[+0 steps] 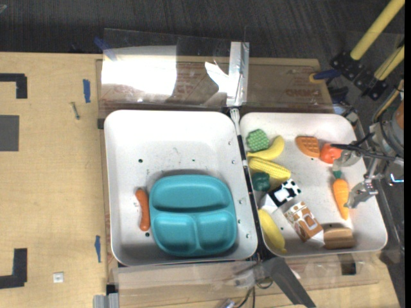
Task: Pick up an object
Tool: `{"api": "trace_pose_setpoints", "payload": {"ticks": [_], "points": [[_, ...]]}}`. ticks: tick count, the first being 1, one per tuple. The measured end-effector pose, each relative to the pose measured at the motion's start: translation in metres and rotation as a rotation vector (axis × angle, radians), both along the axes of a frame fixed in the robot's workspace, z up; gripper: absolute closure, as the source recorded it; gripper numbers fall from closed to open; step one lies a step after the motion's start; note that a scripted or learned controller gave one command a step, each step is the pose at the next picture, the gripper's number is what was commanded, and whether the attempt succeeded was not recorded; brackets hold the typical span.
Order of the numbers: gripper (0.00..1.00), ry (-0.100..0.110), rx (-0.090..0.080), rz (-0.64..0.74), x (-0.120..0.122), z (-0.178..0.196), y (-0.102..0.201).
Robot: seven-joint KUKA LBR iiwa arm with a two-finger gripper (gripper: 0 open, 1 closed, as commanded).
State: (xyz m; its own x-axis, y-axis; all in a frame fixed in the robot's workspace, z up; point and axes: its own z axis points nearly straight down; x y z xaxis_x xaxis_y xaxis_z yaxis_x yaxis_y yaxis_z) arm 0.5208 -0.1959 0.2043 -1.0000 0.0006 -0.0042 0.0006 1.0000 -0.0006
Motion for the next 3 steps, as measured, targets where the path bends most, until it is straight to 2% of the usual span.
{"api": "trace_pose_setpoints", "payload": {"ticks": [1, 2, 3], "points": [[0.00, -0.006, -0.003, 0.111, -0.005, -0.107, -0.021], [1.00, -0.013, -0.005, 0.114, -0.003, -0.097, -0.019], [1.00, -0.007, -0.002, 0.250, -0.020, -0.023, 0.032]]}}
